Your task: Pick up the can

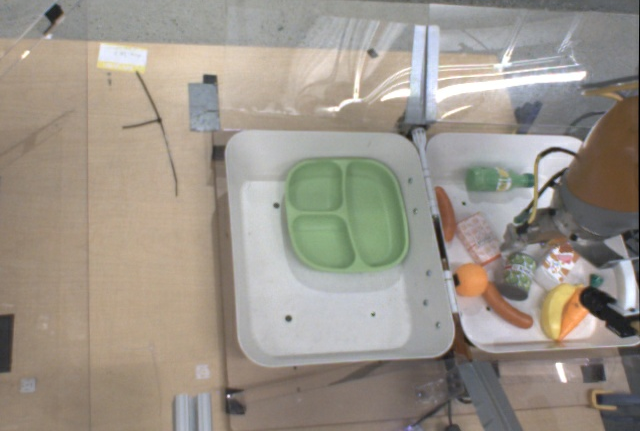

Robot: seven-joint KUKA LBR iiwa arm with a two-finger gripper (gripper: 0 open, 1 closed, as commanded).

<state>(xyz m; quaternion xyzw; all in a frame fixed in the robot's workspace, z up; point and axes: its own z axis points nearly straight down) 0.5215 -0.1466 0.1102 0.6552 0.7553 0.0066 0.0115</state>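
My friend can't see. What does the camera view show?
The arm reaches from the right over the right bin, above a can lying among a green bottle, sausages, an orange and a banana. The left bin holds a green tray.

On the surface (110,269), the left bin (330,334) holds a green tray (347,214). In the right bin (500,151), the claw (527,241) sits just above the can (518,274), among a bottle (497,180), orange (471,280), sausages (510,308) and banana (556,307).
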